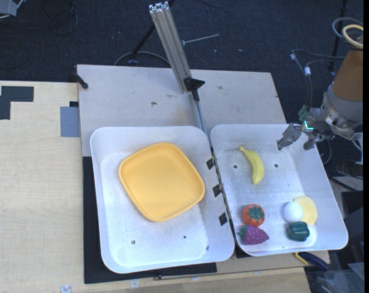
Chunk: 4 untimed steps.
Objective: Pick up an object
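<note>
Grapes: front edge of right bin.
Banana: lies left of gripper, apart.
Gripper: fingers spread, holding nothing.

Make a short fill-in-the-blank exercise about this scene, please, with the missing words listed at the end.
1. The yellow plate lies in the ____ bin.
2. The banana lies in the right bin, farther from the camera than the ____ tomato.
3. The tool hovers over the right bin's ____ edge.
4. The purple grapes touch the ____.

Missing words: left; red; far; tomato
</note>
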Tool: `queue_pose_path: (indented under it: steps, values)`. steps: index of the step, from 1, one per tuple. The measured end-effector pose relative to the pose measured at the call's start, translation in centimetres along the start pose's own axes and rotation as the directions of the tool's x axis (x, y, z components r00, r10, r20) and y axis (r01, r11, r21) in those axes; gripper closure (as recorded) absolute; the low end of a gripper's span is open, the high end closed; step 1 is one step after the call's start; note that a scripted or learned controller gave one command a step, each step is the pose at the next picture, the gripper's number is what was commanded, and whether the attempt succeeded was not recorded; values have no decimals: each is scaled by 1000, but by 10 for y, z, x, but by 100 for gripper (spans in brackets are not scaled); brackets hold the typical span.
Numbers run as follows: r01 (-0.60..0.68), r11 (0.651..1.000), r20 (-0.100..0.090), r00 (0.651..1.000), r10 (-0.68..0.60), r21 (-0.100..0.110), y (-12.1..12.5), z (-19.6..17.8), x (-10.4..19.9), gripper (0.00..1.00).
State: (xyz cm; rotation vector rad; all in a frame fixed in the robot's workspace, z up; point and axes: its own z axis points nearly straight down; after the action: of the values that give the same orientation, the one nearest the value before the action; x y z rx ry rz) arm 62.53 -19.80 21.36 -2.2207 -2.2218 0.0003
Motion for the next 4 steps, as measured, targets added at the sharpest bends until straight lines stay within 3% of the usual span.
queue_pose_path:
  steps: [1,3,4]
  values:
    - [0,1000,0,1000,0,0,0,0,0,0]
    - [0,1000,2,1000,0,-3,1,111,1,0]
    - [-1,1000,0,1000,1,0,0,103,2,100]
